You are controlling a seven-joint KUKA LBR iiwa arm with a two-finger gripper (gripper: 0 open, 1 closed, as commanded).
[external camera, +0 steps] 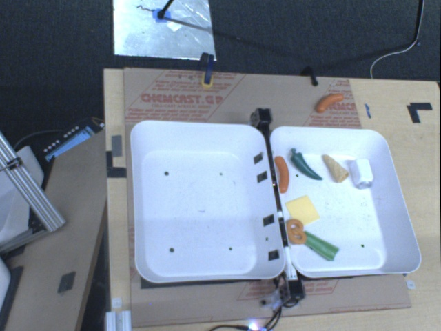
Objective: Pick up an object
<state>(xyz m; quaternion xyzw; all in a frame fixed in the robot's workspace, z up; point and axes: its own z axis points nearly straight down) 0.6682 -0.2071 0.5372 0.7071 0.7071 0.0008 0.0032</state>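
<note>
Bins stand side by side on the bench. In the right bin (393, 185), near its front edge, a green piece (321, 245) lies just beside an orange ring (296, 232), which touches a yellow square (302, 209). Farther back, an orange sausage (281, 173) lies along the left wall, then a green pepper (304, 165), a tan piece (336, 169) and a white block (361, 173). Another sausage (329, 102) lies on the cardboard (179, 95) beyond the bin's far edge. The left bin (200, 198) is beside it. The state of the gripper I cannot tell.

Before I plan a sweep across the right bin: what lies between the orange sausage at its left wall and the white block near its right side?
In the camera view, between the sausage and the white block lie a green pepper and a tan wedge.
</note>
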